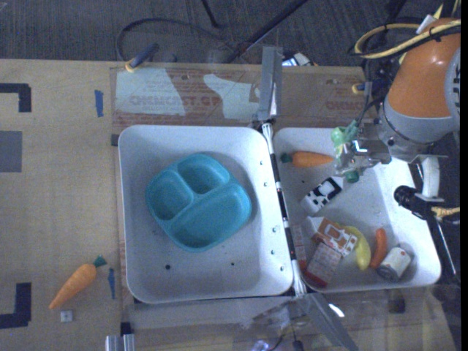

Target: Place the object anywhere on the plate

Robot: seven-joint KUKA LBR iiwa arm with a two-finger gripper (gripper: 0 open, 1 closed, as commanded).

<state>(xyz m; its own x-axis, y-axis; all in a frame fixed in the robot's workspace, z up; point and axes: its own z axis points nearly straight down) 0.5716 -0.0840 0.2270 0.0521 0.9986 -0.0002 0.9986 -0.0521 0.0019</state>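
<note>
Several toys lay in the right bin [433,263], none of them picked yet: a carrot [313,159] at its 11 o'clock, a black-and-white carton [322,194] near the middle, a banana [360,246] and small boxes toward 6. The gripper [353,156] hovered just right of that carrot; whether it was wide or narrow, I could not tell. The blue plate [198,201] sat bare in the left bin [139,269], so by my reckoning the whole job remained.

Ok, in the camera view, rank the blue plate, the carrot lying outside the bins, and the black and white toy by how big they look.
1. Blue plate, by far the largest.
2. Carrot outside the bins.
3. Black and white toy, only slightly smaller than that carrot, so that order is unsure.
</note>
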